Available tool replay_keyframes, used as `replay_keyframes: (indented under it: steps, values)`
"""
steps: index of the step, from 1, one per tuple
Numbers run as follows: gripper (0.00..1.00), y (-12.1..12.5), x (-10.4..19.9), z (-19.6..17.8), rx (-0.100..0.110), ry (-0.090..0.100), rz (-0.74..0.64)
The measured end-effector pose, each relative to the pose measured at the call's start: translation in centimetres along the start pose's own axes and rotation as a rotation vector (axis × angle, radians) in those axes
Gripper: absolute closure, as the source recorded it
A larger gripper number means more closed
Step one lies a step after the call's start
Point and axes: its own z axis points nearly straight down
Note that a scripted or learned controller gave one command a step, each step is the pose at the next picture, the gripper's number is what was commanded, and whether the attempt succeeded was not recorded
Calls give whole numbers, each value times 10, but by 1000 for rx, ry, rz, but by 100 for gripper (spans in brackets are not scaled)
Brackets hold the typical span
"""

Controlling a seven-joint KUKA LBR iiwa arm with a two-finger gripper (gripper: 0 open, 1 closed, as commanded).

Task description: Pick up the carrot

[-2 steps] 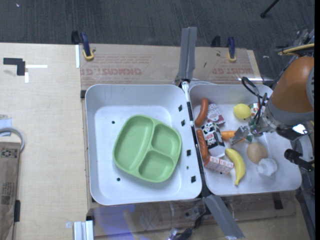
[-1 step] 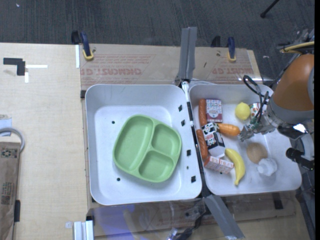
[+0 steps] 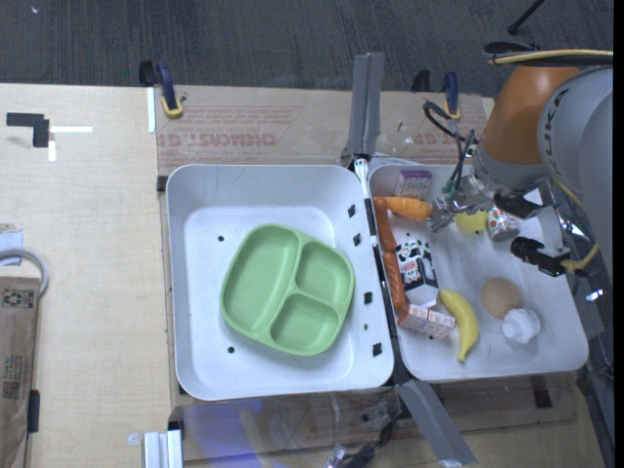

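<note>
One banana [image 3: 461,322], one carrot [image 3: 403,207] — two bins, one green tray [image 3: 288,289]

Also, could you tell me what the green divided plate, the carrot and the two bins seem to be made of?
The green plate looks like moulded plastic: uniform pastel colour, matte with a soft sheen, rounded compartment walls. The carrot appears to be a plastic toy: even orange, smooth surface, though real cannot be ruled out. The left bin and right bin look like thin white plastic or coated sheet; unclear which.

carrot [image 3: 403,207] | orange, lying flat | right bin, far-left corner
</note>
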Motion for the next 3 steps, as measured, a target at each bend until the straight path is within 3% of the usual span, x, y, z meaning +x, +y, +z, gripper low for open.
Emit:
replay_keyframes:
  steps: [1,2,3]
  values:
    - [100,36,60,-100,2,-1,288]
    - [100,34,82,-108,3,-1,315]
    - [100,-42,126,-98,7,0,665]
